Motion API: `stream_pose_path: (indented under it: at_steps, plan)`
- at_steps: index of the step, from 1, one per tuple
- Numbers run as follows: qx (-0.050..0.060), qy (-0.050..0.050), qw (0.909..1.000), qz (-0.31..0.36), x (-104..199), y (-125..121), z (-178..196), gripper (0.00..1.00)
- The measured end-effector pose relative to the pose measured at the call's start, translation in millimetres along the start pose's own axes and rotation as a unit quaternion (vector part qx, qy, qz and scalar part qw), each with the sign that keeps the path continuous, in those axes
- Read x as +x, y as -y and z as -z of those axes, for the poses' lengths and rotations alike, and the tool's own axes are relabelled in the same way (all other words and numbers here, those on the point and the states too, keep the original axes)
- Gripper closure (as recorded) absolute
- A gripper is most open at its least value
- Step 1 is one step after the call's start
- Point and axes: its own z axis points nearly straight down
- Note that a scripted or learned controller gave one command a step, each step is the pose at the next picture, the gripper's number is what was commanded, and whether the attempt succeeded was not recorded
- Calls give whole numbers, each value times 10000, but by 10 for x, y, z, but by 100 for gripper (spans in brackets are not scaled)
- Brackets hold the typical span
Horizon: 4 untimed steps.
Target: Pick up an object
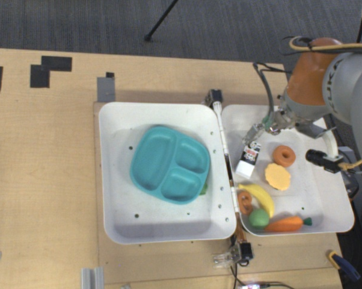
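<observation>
On the left side of the bench sits the left shallow white plastic bin [112,179], square with rounded corners and a smooth matte floor, and in its middle lies a teal plastic divided plate [171,164] with three moulded compartments and softly rounded edges, turned at an angle; a sliver of something green peeks from under its right edge. Just beside it, sharing a raised divider, is the right shallow white plastic bin [328,206]. Near that bin's left wall a small white boxy carton with a dark label [249,159] lies tilted, and close above it hangs the two-finger gripper [262,127], reached in from the right on the grey arm with its glossy orange band [310,71], the wrist angled down and to the left. Whether the fingers are apart or closed cannot be told, and nothing is visibly between them. Right of the carton lie a brown ring-shaped toy doughnut [284,156] and, below it, a flat yellow-orange rounded disc [278,177]. Along the bin's lower edge cluster a curved yellow toy banana [260,195], a small brown ringed piece [245,202] touching it, a round green toy fruit [259,219] and an orange toy carrot with a green tip [285,224], all smooth and plastic-looking
</observation>
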Motion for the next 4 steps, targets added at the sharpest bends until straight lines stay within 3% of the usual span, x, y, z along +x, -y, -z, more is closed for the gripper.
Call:
stream_pose_path:
  at_steps: [4]
  plan:
    - [-8,-1,9999,-166,48,78,-1,0]
